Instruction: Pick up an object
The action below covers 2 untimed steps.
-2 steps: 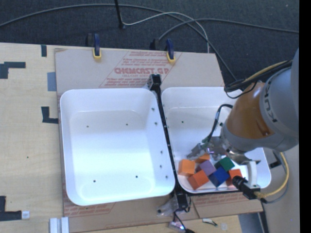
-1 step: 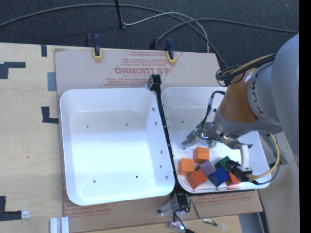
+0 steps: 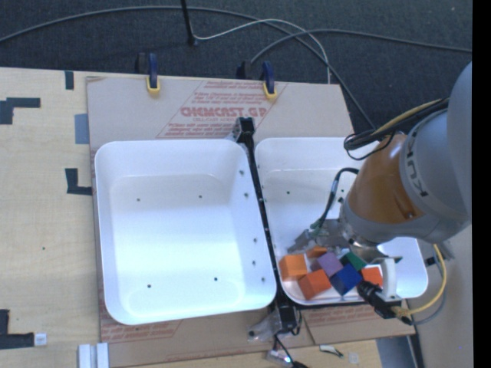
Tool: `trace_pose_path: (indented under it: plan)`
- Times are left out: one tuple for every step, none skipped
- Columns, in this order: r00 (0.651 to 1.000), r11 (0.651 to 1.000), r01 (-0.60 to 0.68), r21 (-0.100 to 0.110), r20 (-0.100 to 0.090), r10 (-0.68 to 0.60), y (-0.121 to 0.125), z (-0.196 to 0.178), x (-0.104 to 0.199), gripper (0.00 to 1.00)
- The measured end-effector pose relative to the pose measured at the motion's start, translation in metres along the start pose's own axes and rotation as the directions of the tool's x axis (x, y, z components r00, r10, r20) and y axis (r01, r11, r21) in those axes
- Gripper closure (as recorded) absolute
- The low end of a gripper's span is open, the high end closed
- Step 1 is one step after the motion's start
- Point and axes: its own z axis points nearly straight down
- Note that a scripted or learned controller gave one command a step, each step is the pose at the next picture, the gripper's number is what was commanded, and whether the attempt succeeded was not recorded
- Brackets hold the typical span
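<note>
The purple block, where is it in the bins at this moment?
The purple block lies in the right bin, near its front edge, in a cluster between an orange block and a blue block, just under the arm's wrist.

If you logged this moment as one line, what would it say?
arm: low over right bin | gripper: at block pile | blocks: orange, purple, blue, green | grasp: unclear

white bins (image 3: 115, 205), orange blocks (image 3: 294, 266), purple block (image 3: 330, 264), blue block (image 3: 345, 280)
</note>
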Motion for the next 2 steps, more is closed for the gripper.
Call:
trace_pose_path:
  plan:
    - [1.0, 1.0, 0.0, 0.0, 0.0, 0.0, 0.0, 0.0, 0.0, 0.0]
    - [1.0, 1.0, 0.0, 0.001, 0.0, 0.0, 0.047, 0.001, 0.0, 0.0]
